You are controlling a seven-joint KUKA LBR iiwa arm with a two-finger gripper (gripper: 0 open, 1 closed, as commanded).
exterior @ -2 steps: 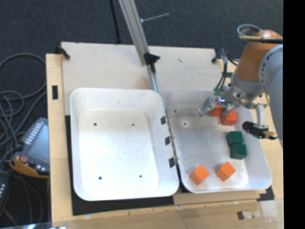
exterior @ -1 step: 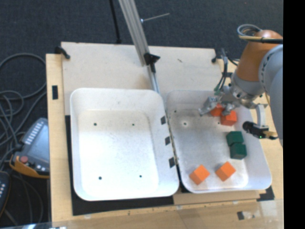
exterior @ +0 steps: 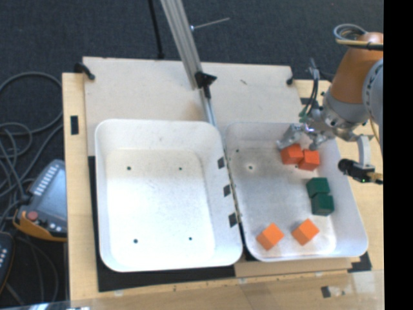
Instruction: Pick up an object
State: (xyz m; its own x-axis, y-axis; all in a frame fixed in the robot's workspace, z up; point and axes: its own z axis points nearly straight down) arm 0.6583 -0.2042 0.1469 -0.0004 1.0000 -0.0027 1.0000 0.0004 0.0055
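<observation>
Two orange blocks sit at the front of the right bin (exterior: 342, 247), the part closest to us: one orange block (exterior: 270, 236) on the left and another orange block (exterior: 305, 231) just beside it on the right. Behind them sit two dark green blocks (exterior: 319, 196), touching each other, one in front of the other. At the back of this bin are two more orange-red blocks (exterior: 301, 156), side by side and touching. The gripper (exterior: 303, 134) hangs right over this back pair, coming in from the grey arm (exterior: 352, 82) on the right. I cannot tell if the fingers are wide or narrow, because they are small and blurry here, and I cannot see any block between them. The left bin (exterior: 161, 192) has no blocks in it. The big worry is that the two back blocks touch. If the fingers come down on the line where they meet, they might push both blocks away and grab nothing. They might also pinch only a corner, and then the block could slip out and fall. These blocks sit near the back wall of the bin, so a finger could bump that wall. A shoved block could slide off toward the green ones.
</observation>
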